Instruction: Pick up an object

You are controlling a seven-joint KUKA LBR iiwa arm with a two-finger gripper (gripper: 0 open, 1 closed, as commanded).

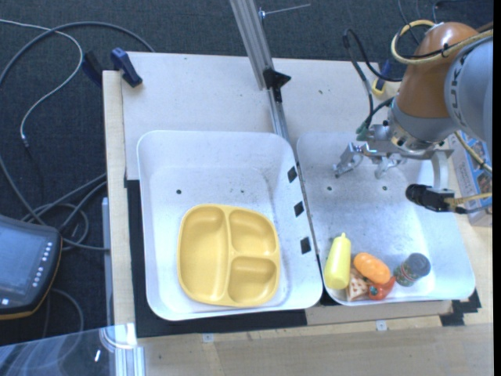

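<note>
Gripper sits over the upper part of the right bin, and you see its two fingers spread apart with nothing between them, tips just above the bin floor. Everything you could pick lies well apart from it, along the right bin's near edge: yellow bottle at the near left corner, standing or lying you can't tell; orange toy carrot just beside it to the right; small cracker-like piece and a red bit touching the carrot's near side; dark round can just right of those, on its side. Left bin beside the right bin holds a yellow divided plate with three compartments, lying flat toward its near side. Grey-and-orange arm comes in over the right bin's far right corner.
</note>
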